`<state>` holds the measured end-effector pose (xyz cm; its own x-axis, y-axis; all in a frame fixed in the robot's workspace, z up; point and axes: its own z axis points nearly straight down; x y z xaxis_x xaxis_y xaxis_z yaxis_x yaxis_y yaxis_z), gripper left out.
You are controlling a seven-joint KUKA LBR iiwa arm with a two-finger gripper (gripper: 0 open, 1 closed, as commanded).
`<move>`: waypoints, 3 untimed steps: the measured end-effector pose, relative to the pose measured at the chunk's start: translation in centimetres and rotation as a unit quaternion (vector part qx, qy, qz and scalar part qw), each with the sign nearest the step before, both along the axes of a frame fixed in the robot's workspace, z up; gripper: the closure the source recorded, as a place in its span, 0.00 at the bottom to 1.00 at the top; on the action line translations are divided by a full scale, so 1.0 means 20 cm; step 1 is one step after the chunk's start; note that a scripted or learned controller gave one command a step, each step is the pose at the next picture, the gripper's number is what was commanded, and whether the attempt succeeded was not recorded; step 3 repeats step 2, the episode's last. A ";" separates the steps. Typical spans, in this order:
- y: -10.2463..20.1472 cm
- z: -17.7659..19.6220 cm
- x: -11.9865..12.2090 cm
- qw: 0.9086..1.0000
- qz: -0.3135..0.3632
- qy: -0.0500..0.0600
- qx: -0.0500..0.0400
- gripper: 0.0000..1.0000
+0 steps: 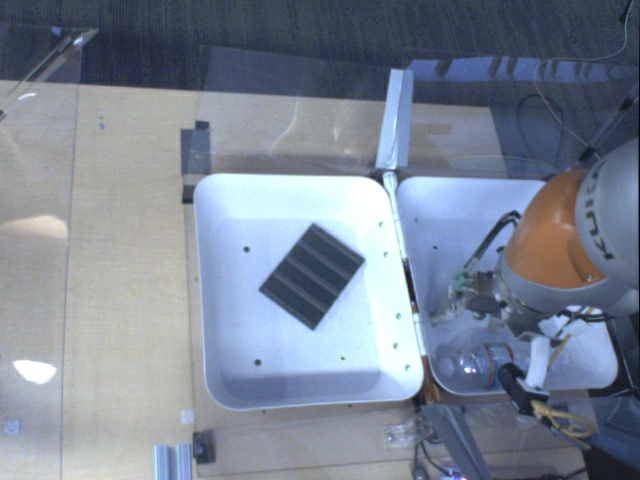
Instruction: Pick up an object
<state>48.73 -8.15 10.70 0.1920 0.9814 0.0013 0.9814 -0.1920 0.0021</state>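
Note:
A dark grey ribbed rectangular pad (312, 275) lies flat and turned diagonally in the middle of the left bin (230, 368). In the right bin (440, 218) a clear, glassy object (462, 364) rests near the front wall, with a small blue-and-red item (496, 352) beside it. My gripper (464, 294) hangs low over the right bin's left half, just behind the clear object. The orange band (550, 238) and grey wrist cover much of what lies under the arm.
A grey metal divider post (396, 118) rises behind the seam between the two bins. Cables (545, 413) trail off the arm at the front right. Pale wooden bench (100, 268) surrounds the bins on the left.

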 end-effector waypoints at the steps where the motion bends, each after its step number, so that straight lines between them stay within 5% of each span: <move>1: 0.00 0.05 0.01 1.000 0.000 -0.003 0.000 1.00; 2: 0.00 0.05 0.01 1.000 0.000 -0.002 0.000 0.00; 3: 0.00 0.05 0.01 1.000 0.000 -0.002 0.000 0.00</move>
